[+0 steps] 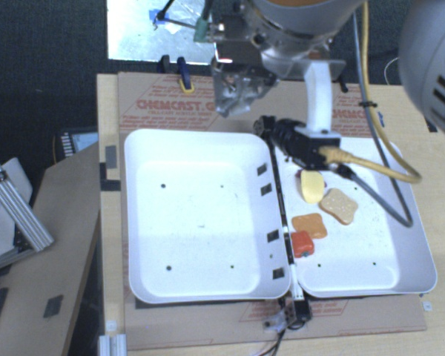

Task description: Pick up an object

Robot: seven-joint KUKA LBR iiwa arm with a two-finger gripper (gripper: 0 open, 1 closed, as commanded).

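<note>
Camera view shows the hand above the bins' far edge; its state I cannot tell, so nothing is picked yet.

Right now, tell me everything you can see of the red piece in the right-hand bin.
The red piece is a small blocky chunk with a matte orange-red surface, possibly plastic or foam. It lies flat on the floor of the right bin, close against the divider between the bins, nearest the camera of the four items there. Its upper edge touches or slightly overlaps the flat orange piece. Nothing grips it; the end effector hangs well beyond the bins.
</note>
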